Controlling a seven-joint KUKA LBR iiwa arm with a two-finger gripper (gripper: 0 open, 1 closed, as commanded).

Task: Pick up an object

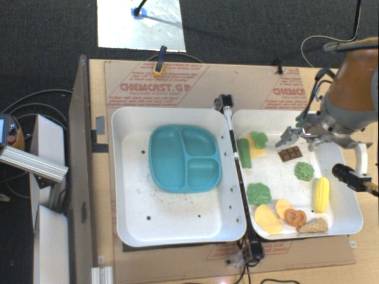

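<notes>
**Gripper poised just above a brown chocolate piece**

While the gripper (291,136) hangs over the right bin (349,218), its fingers look slightly parted and hold nothing. The chocolate piece (290,154) lies just below it toward the camera, almost touching, long axis running roughly left to right. A green broccoli piece (304,171) sits just beyond that.

Grey arm (349,108) w/ orange band, metal gripper (291,137) (thin cables looped above).
</notes>
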